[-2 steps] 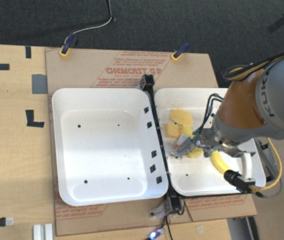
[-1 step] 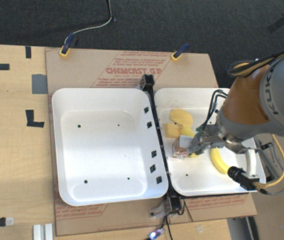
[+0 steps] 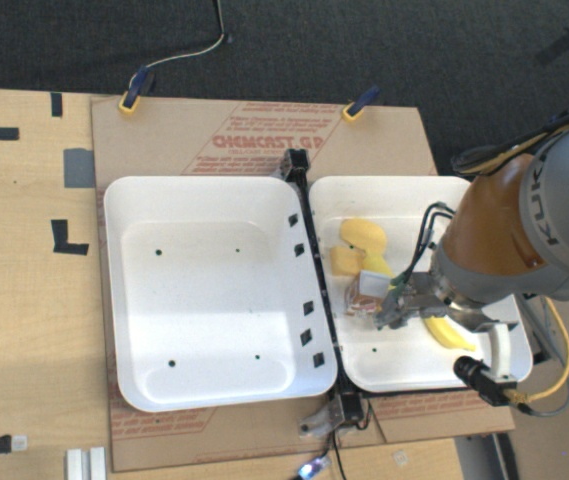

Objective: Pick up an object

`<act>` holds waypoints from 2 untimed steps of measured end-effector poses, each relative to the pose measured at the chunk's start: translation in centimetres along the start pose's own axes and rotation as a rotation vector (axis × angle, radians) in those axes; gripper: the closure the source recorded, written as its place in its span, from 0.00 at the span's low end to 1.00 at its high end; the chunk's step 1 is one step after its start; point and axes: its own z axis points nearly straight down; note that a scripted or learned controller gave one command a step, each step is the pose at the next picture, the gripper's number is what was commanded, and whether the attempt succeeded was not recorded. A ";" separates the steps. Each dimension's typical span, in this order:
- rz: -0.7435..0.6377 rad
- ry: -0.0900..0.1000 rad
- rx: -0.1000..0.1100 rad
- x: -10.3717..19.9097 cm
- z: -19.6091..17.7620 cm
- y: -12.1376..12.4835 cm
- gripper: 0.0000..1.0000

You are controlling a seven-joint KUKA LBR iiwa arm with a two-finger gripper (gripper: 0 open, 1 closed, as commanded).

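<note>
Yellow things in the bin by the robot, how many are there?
3 that I can see: a rounded yellow piece near the bin's middle, a smaller yellow block just below it, and a yellow banana-like piece beside the gripper. The arm may hide more.

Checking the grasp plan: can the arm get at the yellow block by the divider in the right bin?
Probably yes. The yellow block lies uncovered just left of the gripper, in the right bin; nothing sits on it.

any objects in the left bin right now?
No. The left bin shows bare white floor, while the yellow pieces lie in the right bin near the tool.
</note>
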 end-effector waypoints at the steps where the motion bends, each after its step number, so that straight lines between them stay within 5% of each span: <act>1: -0.003 -0.001 -0.004 -0.2 4.4 5.2 1.00; 2: -0.001 -0.001 -0.005 -2.5 5.1 7.2 1.00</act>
